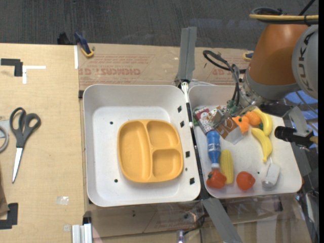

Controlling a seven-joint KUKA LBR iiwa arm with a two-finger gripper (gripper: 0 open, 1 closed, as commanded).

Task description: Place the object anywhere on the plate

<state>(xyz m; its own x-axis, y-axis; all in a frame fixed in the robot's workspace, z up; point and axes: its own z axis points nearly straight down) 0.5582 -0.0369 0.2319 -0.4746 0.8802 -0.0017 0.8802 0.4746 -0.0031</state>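
My fingers [229, 119] low in right bin [288, 186], over clutter: brown block [230, 127], orange [242, 123], bottle [213, 146]. Can't tell if clenched or released. Plate [150, 150] in left bin, nothing on it. Risk: crowded pile, may snag 2 things or slip; divider btwn bins could knock load.

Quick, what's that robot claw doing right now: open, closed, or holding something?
Gripper: low in the right bin, among the items near a small brown box; whether it is open, closed or holding anything cannot be told.
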